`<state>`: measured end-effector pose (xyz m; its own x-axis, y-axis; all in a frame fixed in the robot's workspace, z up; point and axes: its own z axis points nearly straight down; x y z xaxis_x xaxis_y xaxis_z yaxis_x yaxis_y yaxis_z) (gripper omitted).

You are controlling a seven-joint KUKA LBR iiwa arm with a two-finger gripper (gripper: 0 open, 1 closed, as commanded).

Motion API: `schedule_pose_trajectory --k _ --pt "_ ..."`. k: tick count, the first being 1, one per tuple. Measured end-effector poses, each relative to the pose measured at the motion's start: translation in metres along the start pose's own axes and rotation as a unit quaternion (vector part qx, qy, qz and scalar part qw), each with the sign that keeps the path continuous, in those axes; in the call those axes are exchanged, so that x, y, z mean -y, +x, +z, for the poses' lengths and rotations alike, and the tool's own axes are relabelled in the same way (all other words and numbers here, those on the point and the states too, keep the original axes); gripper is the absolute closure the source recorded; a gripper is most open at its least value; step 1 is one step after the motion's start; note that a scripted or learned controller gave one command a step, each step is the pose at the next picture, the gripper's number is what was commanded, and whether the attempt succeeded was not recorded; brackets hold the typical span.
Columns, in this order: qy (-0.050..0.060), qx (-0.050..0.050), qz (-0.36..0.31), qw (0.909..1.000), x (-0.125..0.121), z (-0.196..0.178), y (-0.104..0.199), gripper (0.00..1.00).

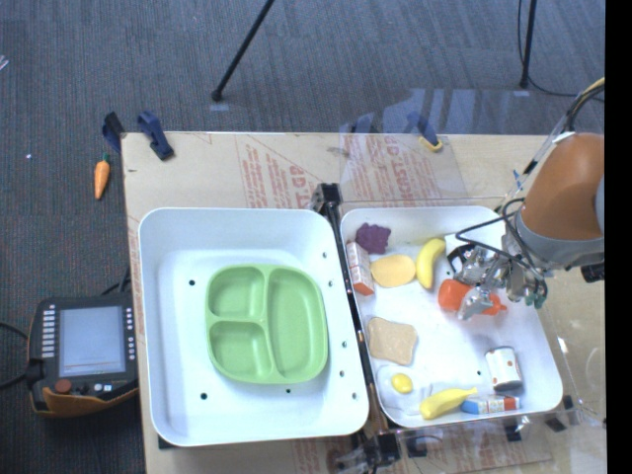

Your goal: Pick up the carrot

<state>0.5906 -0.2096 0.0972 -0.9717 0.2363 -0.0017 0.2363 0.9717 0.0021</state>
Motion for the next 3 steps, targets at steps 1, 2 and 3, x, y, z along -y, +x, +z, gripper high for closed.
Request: schedule_pose_trajectory --k 1,2,3 --pt "0.0 0.001 -0.097 0.9953 -0.008 -0.045 0.019 1.0" --pt "0.0 -0.002 -0.137 0.9906 -0.002 -0.027 0.045 1.0" --pt "-0.001 -0.001 -0.268 0.9635 -0.033 -0.052 0.084 1.0"
